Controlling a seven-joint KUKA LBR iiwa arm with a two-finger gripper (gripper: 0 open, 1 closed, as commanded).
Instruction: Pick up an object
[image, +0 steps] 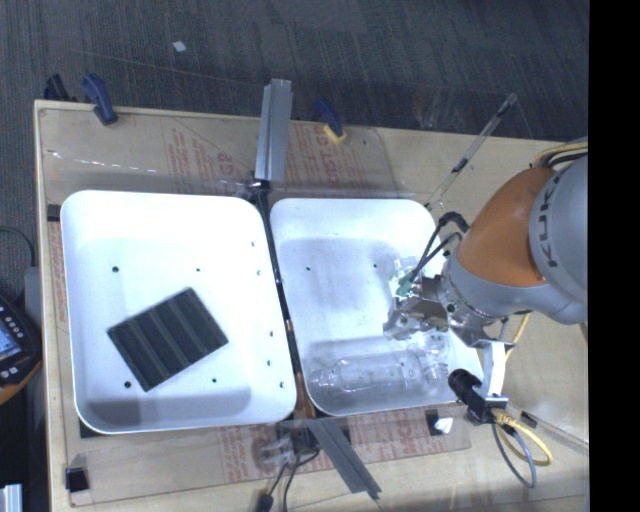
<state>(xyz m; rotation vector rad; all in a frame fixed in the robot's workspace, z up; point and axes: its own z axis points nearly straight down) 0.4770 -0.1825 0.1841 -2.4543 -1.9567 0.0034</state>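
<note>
Clear plastic bottle (372, 376) lying on its side along the near wall of the right bin (330, 230), cap end toward the right, hard to make out against the white floor. Gripper (412, 318) low over the right side of the same bin, just above the bottle's right end; contact not discernible. Jaw state impossible to tell, the wrist and cabling blocking the tips. Grey arm (520, 250) with orange band reaching in from the right. Dark ribbed rectangular pad (167, 337) flat and skewed in the left bin (90, 230), well apart from the gripper. Blue clamps (99, 97) along the far bench edge.
</note>
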